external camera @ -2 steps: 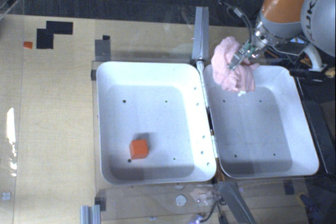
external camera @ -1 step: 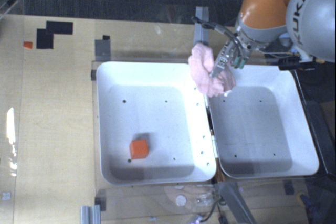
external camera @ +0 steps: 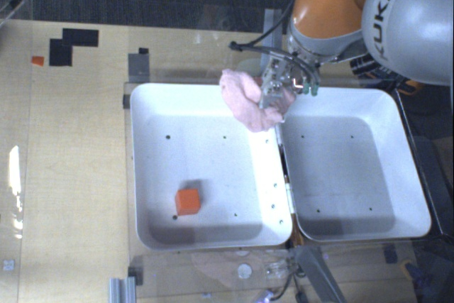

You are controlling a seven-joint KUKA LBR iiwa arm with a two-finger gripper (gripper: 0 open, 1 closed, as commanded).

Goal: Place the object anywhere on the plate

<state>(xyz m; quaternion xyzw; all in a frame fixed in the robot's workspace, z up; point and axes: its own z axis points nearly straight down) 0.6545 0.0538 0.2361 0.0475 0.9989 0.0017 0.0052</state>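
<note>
Claw (external camera: 273,97) was clamped on pink cloth (external camera: 246,99) (bunched, hanging off the fingers) over the far edge of the left bin (external camera: 152,152), orange cube (external camera: 188,201) near that bin's near-left corner.

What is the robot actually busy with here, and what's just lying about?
In the job, probably: the gripper; the pink cloth bunched against it.
Lying about: the orange block in the left bin; the black shapes on the bench.
</note>
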